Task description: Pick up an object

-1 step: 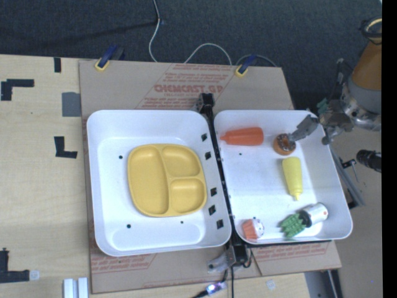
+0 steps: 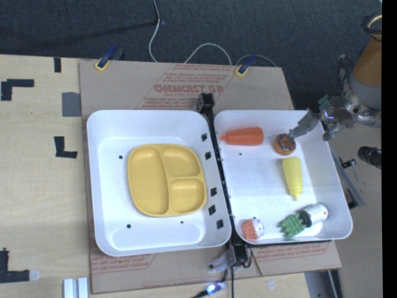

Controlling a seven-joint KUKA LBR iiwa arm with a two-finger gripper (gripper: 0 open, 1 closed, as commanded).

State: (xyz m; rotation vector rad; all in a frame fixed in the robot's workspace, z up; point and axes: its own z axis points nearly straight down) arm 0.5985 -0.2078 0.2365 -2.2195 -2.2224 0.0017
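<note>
Yellow divided plate (image 2: 166, 180) mid left bin (image 2: 105, 129). In right bin (image 2: 322, 185): orange carrot (image 2: 243, 136) near far edge, yellow bottle (image 2: 293, 177) centre-right, green-and-white toy (image 2: 303, 220) at near right corner, small orange-white piece (image 2: 251, 229) at near left corner, blurry. Gripper (image 2: 308, 123) over far right corner beside round brown piece (image 2: 285, 143); fingers hard to read, apart or together unclear.

Left bin (image 2: 105, 166): far left of the fingers, holds yellow divided plate (image 2: 166, 180)
Cardboard sheet (image 2: 180, 85): under both bins, on the counter (image 2: 37, 185)
</note>
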